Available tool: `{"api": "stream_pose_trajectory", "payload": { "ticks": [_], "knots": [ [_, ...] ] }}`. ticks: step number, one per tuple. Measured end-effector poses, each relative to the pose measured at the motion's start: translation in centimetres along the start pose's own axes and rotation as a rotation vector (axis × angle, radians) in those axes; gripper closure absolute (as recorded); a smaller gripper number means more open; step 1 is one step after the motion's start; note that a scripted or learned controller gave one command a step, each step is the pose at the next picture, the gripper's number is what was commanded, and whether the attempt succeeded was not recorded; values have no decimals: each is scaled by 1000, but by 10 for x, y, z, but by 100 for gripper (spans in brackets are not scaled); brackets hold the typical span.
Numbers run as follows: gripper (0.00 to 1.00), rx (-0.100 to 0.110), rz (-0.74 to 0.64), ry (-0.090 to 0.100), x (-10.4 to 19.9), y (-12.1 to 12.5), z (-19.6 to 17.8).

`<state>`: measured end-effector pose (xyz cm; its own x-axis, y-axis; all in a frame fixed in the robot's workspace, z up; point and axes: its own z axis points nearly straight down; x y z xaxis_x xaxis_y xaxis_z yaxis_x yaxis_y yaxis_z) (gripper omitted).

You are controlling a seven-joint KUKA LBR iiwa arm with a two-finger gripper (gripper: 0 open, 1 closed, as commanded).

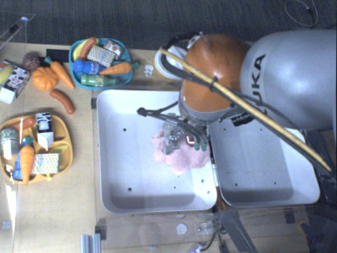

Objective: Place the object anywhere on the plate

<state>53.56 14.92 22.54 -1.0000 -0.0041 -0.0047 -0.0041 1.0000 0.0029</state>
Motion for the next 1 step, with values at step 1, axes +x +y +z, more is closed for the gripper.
{"api": "stream_pose_trajectory", "payload": {
  "ticks": [1],
  "knots": [
    [0, 0, 0, -1, 0, 0, 0]
  ]
}}
